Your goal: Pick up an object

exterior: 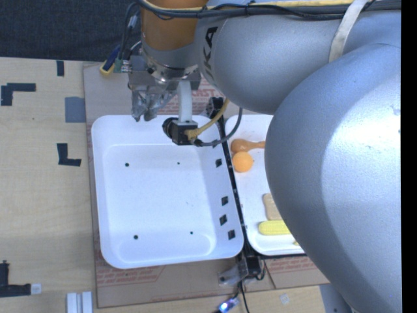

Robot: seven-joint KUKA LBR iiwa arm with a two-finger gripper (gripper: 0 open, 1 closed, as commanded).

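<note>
Overhead, the end effector (144, 107) hangs apparently at the left bin's (104, 194) far rim.

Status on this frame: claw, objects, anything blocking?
Claw over left bin's far rim, holding nothing visible. Orange ball, corn cob in right bin. Arm covers much of it.

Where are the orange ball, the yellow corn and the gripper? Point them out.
orange ball (242, 163): camera view, middle of its round face.
yellow corn (273, 227): camera view, middle of its visible length.
gripper (144, 113): camera view, at its fingertips above the left bin's far rim.
</note>
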